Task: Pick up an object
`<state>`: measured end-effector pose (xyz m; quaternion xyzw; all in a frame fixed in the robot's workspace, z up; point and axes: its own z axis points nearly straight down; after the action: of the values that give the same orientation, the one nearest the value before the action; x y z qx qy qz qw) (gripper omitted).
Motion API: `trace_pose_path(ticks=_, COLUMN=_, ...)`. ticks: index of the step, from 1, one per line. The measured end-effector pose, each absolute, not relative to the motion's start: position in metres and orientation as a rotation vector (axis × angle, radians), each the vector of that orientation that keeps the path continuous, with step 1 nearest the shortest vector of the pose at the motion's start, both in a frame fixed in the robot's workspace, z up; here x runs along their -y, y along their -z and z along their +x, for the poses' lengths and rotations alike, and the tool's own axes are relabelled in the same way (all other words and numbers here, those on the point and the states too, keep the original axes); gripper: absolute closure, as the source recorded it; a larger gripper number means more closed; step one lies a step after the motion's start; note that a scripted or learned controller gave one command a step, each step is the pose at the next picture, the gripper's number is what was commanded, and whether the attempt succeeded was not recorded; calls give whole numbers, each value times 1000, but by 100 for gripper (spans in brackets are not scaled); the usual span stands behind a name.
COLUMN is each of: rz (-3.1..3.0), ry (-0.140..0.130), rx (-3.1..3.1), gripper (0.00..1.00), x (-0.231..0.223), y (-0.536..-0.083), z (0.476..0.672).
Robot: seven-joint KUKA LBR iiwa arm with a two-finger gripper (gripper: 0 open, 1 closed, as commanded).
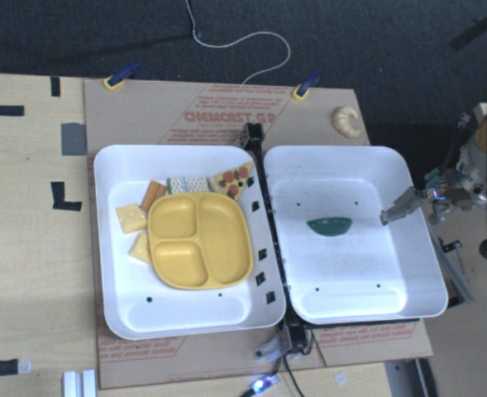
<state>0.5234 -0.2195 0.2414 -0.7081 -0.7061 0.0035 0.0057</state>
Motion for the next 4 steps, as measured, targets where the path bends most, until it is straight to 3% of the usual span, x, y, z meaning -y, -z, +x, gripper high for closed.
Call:
trace_pose_path(ticks=1, rz=-2220, ry=-2, rx=2222, gripper=0, x=219, y=-248, z=526)
trace_pose_path(ticks=4, rz=-2217, ry=-5, rx=2221, gripper=0, x=211, y=-87, z=519)
